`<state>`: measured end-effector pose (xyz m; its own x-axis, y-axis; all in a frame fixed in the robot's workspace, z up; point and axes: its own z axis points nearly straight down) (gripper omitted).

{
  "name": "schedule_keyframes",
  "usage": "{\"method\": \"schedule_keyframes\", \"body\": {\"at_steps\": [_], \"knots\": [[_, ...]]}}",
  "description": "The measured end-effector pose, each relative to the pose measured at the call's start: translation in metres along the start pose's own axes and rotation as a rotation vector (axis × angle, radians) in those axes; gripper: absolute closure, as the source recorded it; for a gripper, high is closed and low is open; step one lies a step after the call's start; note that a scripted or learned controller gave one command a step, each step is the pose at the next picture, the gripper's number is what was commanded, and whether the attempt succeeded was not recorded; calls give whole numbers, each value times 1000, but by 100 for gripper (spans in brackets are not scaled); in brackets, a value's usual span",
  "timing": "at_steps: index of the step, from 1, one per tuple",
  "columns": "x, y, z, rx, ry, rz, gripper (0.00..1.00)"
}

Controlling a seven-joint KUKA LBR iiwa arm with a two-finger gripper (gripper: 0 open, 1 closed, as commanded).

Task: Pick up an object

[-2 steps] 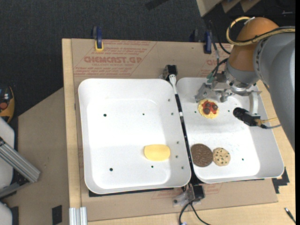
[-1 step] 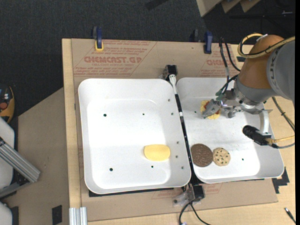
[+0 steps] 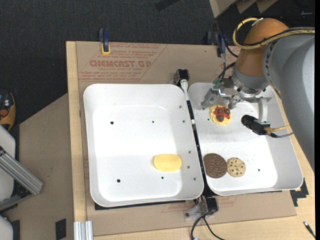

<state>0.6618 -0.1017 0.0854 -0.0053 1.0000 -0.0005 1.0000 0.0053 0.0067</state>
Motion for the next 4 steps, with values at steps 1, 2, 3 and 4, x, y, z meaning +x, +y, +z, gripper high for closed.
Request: {"method": "schedule_keyframes", "body": {"at_steps": [1,2,3,4], "knots": [[-3,1,-15,-8,-3,4,100],[57,8,-106,-5,1,-2,100],[128,9,-216,-9,4,-4,100],[148,-25,-142,17,2,3,100]]}}
